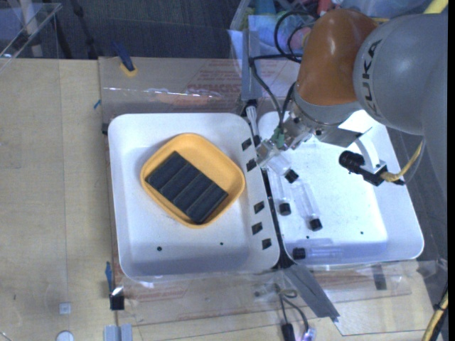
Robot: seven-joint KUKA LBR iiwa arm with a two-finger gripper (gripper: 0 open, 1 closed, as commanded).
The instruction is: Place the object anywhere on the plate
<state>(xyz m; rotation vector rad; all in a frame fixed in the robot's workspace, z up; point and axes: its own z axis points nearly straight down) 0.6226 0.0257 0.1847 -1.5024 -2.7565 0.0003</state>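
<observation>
A yellow plate [160,163] lies tilted in the left bin [128,247]. A black ridged rectangular object [188,184] rests flat on the plate, a little toward its near right side. My gripper [299,216] hangs over the left part of the right bin [370,226], just past the divider, well apart from the plate. Its clear fingers [313,224] with dark tips point toward the near edge and stand apart, with nothing between them.
The divider [266,212] between the two bins carries several black clips. A black cable fitting [353,162] juts from the arm over the right bin. Boxes and cables crowd the back right, beyond the bins.
</observation>
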